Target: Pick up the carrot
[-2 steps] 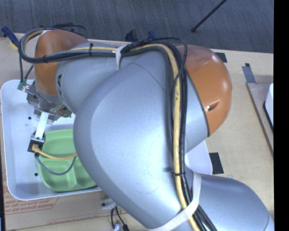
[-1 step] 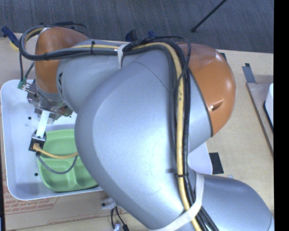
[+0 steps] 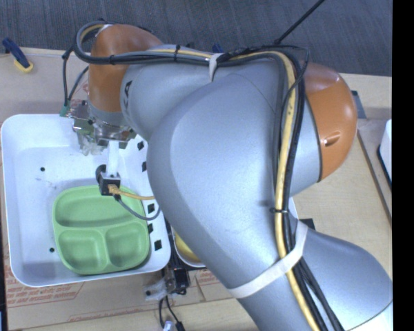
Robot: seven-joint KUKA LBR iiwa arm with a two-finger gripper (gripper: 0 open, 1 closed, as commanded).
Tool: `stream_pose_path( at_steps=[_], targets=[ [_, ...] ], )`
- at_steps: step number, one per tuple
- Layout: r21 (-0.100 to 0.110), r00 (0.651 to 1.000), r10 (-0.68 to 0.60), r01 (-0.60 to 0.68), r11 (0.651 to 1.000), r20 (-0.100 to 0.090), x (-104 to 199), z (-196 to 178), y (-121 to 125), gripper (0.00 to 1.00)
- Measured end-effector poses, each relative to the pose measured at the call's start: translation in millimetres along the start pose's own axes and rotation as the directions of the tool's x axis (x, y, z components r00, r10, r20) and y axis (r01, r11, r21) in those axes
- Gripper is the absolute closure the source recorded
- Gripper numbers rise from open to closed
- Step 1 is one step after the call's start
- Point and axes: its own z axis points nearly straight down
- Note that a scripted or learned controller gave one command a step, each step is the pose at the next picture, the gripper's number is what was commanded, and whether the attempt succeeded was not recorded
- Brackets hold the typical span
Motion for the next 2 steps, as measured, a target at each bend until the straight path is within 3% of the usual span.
stream_pose_path(
  at_steps=[1, 2],
  targets=[
    [0.005, 0.948, -0.317, 0.317, 0.948, -0.002, -45, -3, 8, 1.0],
    [0.012, 0.945, -0.327, 0.327, 0.945, -0.001, -44, -13, 8, 1.0]
  ],
)
